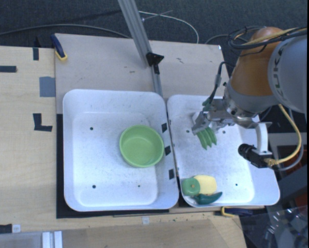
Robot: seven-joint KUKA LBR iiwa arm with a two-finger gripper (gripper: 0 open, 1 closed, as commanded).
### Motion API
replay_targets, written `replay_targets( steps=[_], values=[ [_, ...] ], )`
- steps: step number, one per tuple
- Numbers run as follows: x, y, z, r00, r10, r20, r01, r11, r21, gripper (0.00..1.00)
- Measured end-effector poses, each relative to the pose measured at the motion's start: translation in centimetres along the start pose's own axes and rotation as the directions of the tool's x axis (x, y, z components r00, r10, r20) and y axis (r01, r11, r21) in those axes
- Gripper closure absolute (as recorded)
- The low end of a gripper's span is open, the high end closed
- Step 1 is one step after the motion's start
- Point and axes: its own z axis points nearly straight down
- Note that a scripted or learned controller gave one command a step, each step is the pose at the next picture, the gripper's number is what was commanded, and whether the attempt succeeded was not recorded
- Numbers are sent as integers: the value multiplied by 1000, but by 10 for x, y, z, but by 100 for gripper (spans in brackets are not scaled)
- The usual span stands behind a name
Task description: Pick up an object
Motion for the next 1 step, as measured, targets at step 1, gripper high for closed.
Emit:
replay_targets(
  steps=[1],
  values=[
    [44,27,-8,1000,-1,0,1,1000,-2,100]
  ],
)
